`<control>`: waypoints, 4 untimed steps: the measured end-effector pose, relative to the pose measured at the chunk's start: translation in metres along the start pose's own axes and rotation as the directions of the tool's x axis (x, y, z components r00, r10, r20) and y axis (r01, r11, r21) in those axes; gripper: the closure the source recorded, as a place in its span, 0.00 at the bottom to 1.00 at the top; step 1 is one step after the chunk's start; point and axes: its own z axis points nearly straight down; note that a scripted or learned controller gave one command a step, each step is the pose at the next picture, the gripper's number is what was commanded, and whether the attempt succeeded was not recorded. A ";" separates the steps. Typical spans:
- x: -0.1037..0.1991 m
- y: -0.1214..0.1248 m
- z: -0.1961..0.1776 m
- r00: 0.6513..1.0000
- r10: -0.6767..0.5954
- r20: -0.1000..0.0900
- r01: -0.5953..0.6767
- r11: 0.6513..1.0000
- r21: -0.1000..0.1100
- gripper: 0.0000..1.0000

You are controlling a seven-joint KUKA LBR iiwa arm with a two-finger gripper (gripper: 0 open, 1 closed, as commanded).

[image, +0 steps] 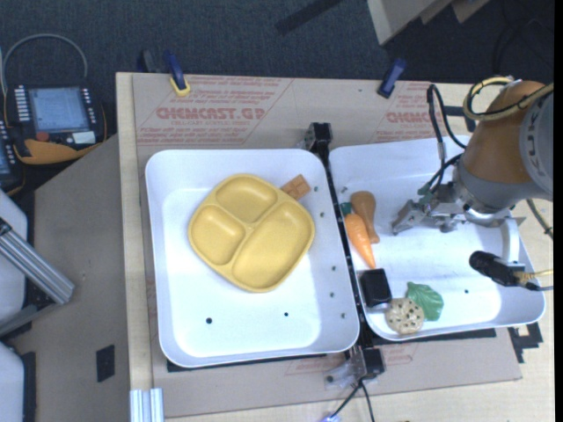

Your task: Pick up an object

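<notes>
Arm over the right bin, nothing seen between its fingers.

The gripper [406, 218] hung in the right bin [466, 315], fingers spread apart, with the carrot [359, 238] just beside it at nine o'clock. A black block [376, 286], a cookie [405, 316] and a green leaf [427, 299] lay toward six o'clock. The left bin [176, 323] held a yellow divided plate [252, 232], a small brown piece [296, 186] at its one o'clock edge.

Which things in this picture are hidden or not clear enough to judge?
- Gripper, camera view: fingers too small and dark to tell whether open or shut.
- Brown piece: partly hidden under the yellow plate.
- Black block: too dark to identify.
- Right bin: far side covered by the arm.
</notes>
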 end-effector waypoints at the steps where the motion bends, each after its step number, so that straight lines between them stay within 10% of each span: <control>1: -0.002 0.002 -0.014 1.000 0.001 0.006 -0.001 1.000 -0.011 1.00; 4: 0.006 0.006 -0.186 1.000 -0.001 0.001 0.001 1.000 -0.006 1.00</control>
